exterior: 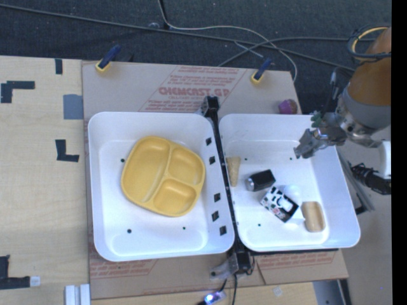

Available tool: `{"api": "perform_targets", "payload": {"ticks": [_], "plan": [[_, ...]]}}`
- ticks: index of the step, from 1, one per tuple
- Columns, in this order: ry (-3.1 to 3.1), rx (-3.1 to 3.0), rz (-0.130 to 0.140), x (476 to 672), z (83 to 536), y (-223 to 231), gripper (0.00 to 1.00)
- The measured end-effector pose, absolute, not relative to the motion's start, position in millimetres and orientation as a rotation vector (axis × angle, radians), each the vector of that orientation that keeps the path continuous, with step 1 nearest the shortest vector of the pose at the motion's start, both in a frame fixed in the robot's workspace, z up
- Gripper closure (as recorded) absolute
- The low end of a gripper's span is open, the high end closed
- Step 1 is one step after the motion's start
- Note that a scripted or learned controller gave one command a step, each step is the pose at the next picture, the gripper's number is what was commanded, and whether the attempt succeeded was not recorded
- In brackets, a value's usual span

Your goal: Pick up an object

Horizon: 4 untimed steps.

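Gripper (306, 146) positioned over the upper right part of the right bin (337, 189), at the end of the grey arm (365, 100) entering from the right. Finger opening: cannot tell, dark fingertips merged into one blurred shape; nothing visible between them. Below and to the left of the fingers, well apart: small dark cylinder (259, 180) lying on its side on the bin floor. Just below that cylinder, further from the fingers: black-and-white patterned object (280, 204), tilted. Directly below the fingers, near the bin's lower right corner: tan rounded block (313, 215), just beside the patterned object and apart from the fingers. Far left of the fingers, against the divider side of the same bin: pale beige slender piece (234, 170), upright in the picture. Beyond the divider, well to the left of the fingers: left bin (102, 183) holding a yellow compartment tray (163, 175), lying flat and rotated. Above and slightly left of the fingers, outside the bin on the cardboard sheet (191, 88): small purple object (287, 106).
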State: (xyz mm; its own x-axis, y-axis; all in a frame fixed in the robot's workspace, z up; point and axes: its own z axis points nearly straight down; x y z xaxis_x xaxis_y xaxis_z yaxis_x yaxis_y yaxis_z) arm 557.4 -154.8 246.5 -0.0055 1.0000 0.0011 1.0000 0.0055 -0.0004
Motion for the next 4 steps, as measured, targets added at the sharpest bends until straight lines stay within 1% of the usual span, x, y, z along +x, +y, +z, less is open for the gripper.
{"api": "perform_targets", "payload": {"ticks": [1, 2, 3, 4], "plan": [[-2.227, -2.214, 0.0, 543.5, 251.2, -98.4, 1.0], [-2.226, -2.213, 0.002, 537.7, 235.4, -47.0, 1.0], [-2.227, -2.212, 0.0, 527.7, 241.3, 4.7, 1.0], [-2.225, -2.213, 0.004, 512.9, 223.9, 50.5, 1.0]]}}
